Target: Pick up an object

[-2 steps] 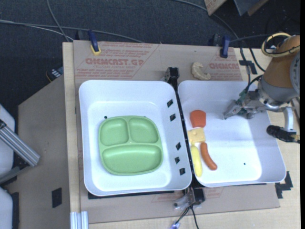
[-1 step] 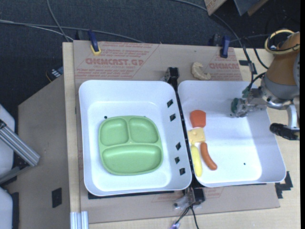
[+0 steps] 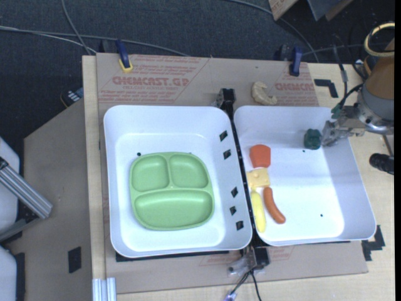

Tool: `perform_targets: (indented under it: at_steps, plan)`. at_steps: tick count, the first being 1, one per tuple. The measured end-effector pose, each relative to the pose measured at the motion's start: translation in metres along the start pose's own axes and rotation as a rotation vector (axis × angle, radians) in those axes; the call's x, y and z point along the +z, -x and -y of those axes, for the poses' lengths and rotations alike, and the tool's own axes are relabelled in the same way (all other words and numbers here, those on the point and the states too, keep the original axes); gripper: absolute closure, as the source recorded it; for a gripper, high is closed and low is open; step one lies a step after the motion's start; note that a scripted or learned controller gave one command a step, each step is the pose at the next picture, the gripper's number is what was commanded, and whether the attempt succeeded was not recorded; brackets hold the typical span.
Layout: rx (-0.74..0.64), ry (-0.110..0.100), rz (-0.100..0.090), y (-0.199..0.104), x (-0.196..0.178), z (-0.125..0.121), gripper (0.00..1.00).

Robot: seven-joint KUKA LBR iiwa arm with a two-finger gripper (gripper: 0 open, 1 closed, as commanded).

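My gripper [image 3: 327,135] hangs at the far right edge of the right bin [image 3: 351,187], just beside a small dark green object [image 3: 312,139], and I should lower it straight and centered on the object before closing.

green tray [image 3: 171,190], white bins [image 3: 119,168], orange sausage [image 3: 274,206]

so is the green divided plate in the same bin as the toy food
No, the green divided plate lies in the left bin, while the toy food lies in the right bin.
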State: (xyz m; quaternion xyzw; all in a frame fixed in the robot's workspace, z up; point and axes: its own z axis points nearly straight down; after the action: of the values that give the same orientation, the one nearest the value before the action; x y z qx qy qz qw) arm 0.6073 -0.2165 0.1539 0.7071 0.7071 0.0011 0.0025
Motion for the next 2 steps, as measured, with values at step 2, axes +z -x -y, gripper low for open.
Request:
perform_targets:
  at_steps: [2]
  plan:
    - [-0.002, 0.003, 0.001, -0.001, -0.103, 0.004, 1.00]
